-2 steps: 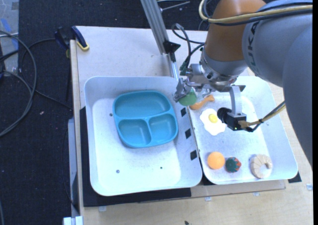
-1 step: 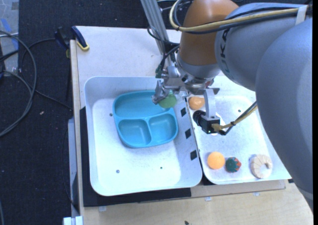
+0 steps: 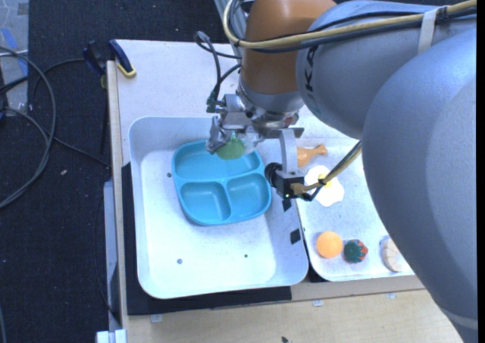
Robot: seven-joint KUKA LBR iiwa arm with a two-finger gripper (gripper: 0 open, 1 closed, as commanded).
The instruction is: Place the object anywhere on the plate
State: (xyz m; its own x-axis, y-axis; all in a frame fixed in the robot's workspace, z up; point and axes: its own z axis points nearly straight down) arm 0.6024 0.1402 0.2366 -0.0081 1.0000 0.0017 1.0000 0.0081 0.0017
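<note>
Grey arm (image 3: 409, 107) bulk fills the right of the camera view, nearest the lens, and runs down past its orange band (image 3: 284, 20) to the pincer (image 3: 227, 135), which hangs over the far edge of the blue plate (image 3: 223, 190). A small green object (image 3: 230, 149) sits right at the fingertips, above the plate's back compartment; it looks pinched between the fingers, closed narrowly on it, though the wrist shadows that spot and I can't be sure it isn't already resting on the plate. The plate lies in the left bin (image 3: 204, 258), a divided tray with three sections. My worry is the position: the object is close to the plate's far rim, so if it is let go from any height it could bounce or roll over the rim into the bin instead of settling. A round, soft-looking piece would also tend to stick to one finger and be dragged sideways as the fingers part. In the right bin (image 3: 341, 266) lie an orange ball (image 3: 329, 244), a dark red-and-green piece (image 3: 355, 251), a white and yellow egg-like shape (image 3: 324, 185), an orange bit (image 3: 311, 155) and a pale object (image 3: 391, 254) half hidden by the arm. None crowds the plate; loose cables (image 3: 227, 80) trail behind the wrist over the bench (image 3: 159, 76).
</note>
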